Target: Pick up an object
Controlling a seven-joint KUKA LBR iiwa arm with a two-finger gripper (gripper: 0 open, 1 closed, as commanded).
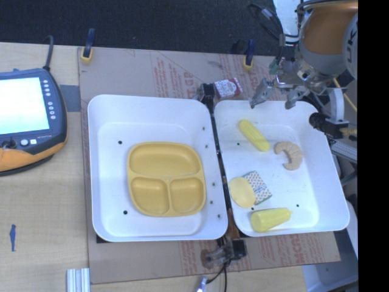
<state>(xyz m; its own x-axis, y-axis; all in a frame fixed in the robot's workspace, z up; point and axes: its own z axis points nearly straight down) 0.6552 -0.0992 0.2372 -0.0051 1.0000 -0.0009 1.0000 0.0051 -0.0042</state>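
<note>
Above the right bin (328,163), spread fingers (261,94) hover; no legible labels.

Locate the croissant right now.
The croissant lies in the right bin, toward its right wall, just right of the corn cob and below the end effector.

The table (48,224) is viewed from above at a slant by one fixed camera, far enough back for both white bins (100,163) to be framed side by side, the arm (328,29) entering from the right.
</note>
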